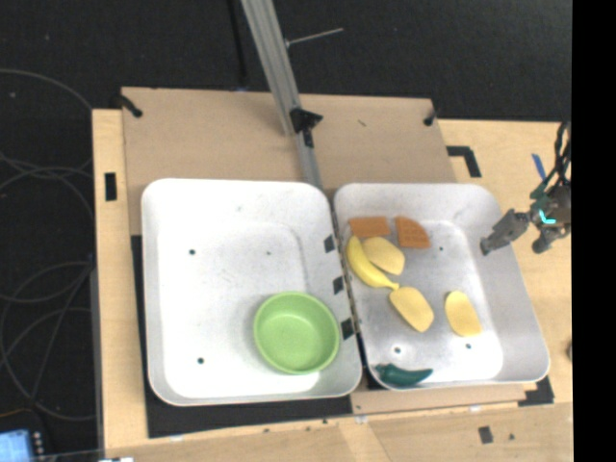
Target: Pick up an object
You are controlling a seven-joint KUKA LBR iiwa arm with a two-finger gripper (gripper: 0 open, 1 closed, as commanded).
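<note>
The right bin [481,205] holds a yellow banana [361,265], a pale yellow piece [386,254] against it, and two more yellow pieces [412,308] [463,313]. Two orange blocks [369,227] [412,232] lie near its far wall. A dark green object [402,375] rests at its near rim. My gripper [523,234] hangs over the right bin's right rim, open, with its fingers spread and nothing between them. It is well to the right of all the objects.
The left bin [192,219] holds a light green bowl [296,331] in its near right corner. A grey metal pole [274,56] slants down from the top to the gap between the bins. Brown board [366,142] lies behind both bins.
</note>
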